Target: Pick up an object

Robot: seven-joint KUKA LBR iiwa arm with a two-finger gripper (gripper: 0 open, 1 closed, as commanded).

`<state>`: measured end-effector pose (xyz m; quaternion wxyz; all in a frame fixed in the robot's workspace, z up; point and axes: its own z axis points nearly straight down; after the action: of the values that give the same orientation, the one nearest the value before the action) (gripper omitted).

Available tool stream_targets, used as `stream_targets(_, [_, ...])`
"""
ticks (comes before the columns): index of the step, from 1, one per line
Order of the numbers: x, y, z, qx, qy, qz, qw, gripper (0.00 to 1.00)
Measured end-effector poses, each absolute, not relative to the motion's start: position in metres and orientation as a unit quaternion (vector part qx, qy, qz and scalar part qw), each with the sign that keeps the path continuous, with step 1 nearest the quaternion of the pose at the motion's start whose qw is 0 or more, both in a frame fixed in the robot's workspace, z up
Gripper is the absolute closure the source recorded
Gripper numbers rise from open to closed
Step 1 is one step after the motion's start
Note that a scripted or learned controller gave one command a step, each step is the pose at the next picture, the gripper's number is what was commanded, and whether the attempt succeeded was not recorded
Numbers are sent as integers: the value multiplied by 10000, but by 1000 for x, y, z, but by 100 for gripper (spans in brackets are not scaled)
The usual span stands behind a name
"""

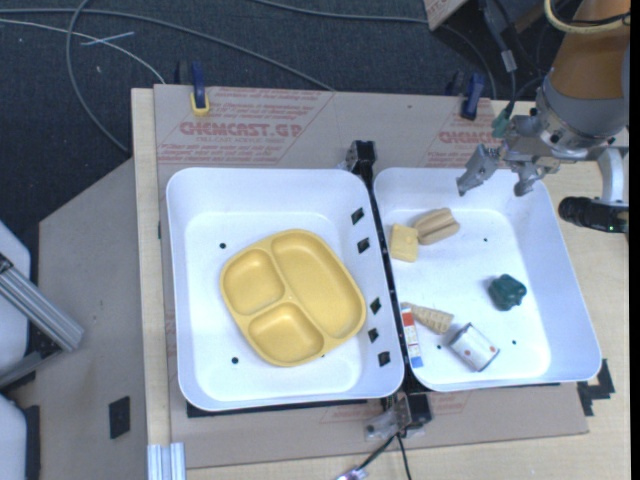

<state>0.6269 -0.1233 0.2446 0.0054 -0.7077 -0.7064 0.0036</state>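
My gripper (499,179) hangs over the far edge of the right bin (560,268), its two fingers spread apart with nothing between them. Below it in that bin lie a tan wooden block (436,225) and a pale yellow piece (403,242) side by side. A dark green lump (507,290) rests toward the right wall. Near the front lie a cream cone-shaped piece (434,317), a small silver can (471,347) and a red-and-white tube (409,336) along the left wall.
The left bin (200,218) holds a yellow three-compartment plate (290,296). Black clips run along the divider (372,258) between the bins. Blue clamps (199,88) hold the cardboard base at the back. Cables lie on the dark floor beyond.
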Motion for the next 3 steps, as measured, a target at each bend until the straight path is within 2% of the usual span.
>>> stream_targets(1, [629, -123, 251, -7069, -7073, 0, 6, 0])
stream_targets(2, [635, -122, 207, -7068, -7074, 16, 26, 0])
stream_targets(3, [626, -119, 160, -7071, -7071, 18, 32, 0])
